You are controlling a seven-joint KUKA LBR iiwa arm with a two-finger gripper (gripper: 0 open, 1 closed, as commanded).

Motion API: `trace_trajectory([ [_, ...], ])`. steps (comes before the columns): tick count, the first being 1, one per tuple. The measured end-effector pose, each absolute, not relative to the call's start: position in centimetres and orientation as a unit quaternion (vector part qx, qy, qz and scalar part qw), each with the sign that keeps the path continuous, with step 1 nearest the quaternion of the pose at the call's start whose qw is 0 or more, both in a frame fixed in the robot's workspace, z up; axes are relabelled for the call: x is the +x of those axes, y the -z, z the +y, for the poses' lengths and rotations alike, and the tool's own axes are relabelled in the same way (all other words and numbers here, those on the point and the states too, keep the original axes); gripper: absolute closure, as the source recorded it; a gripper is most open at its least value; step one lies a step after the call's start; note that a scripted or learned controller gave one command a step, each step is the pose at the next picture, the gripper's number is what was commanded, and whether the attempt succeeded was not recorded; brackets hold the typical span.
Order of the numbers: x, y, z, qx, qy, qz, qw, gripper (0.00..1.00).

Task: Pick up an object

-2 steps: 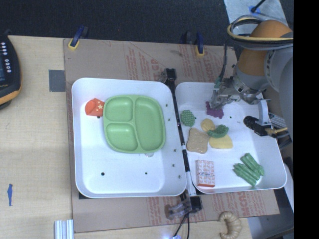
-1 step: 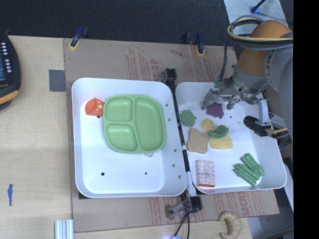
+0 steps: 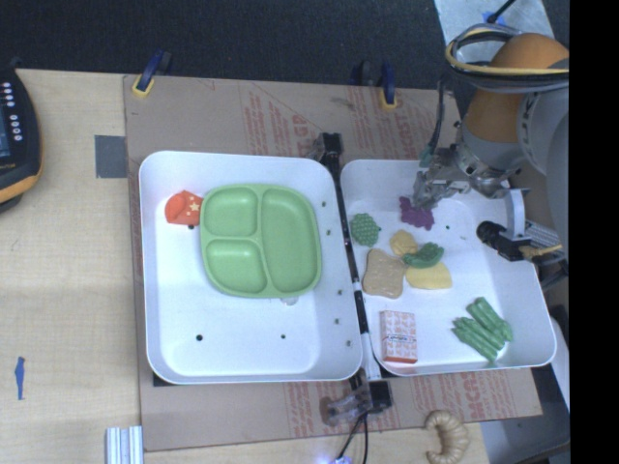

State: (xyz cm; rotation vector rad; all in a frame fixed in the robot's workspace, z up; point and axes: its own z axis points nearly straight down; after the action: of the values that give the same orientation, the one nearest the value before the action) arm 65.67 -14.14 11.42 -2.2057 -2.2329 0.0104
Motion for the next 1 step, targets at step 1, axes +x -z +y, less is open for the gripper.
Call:
trace_trajectory([
  [1,65.66,-11.37,-14.14,-0.703,-0.0036,-0.712,0.002,0.0],
])
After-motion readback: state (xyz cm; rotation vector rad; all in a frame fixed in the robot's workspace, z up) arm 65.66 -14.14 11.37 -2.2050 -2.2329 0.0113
